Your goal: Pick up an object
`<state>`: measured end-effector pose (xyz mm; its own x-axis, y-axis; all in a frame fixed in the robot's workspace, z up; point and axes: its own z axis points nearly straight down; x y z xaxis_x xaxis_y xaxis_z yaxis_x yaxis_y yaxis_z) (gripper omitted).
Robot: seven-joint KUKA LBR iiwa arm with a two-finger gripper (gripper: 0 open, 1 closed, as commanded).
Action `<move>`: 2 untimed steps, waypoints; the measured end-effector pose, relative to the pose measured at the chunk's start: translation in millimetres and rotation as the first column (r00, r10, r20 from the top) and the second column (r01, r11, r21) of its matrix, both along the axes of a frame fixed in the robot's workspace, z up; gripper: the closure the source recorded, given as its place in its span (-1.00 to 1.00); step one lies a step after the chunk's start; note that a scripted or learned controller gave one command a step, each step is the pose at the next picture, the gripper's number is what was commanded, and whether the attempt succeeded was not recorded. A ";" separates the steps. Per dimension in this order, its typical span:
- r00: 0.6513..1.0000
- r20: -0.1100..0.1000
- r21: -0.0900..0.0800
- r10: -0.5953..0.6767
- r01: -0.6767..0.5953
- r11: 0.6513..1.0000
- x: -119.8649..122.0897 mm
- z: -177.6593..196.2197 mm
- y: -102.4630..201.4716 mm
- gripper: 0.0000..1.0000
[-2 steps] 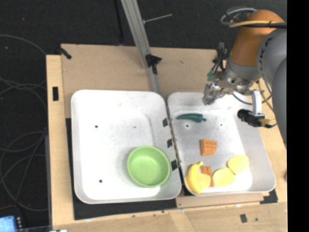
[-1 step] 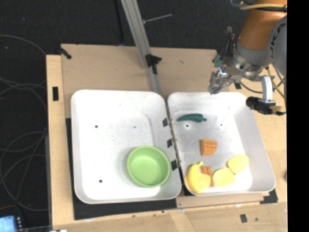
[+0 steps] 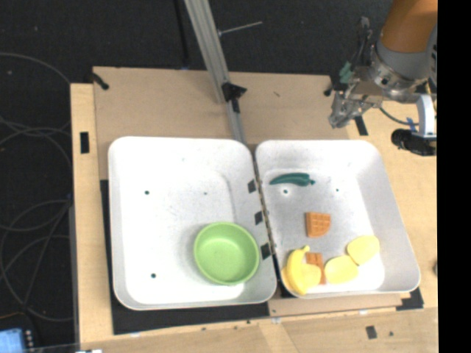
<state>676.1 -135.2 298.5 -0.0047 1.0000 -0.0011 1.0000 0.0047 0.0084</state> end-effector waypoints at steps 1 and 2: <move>1.000 -0.007 0.002 0.001 -0.001 1.000 -23.5 2.7 42.4 1.00; 1.000 -0.007 0.002 0.001 -0.001 1.000 -47.6 2.4 84.2 1.00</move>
<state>628.5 -51.0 301.0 -0.0062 1.0000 0.0011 1.0000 0.0062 0.0016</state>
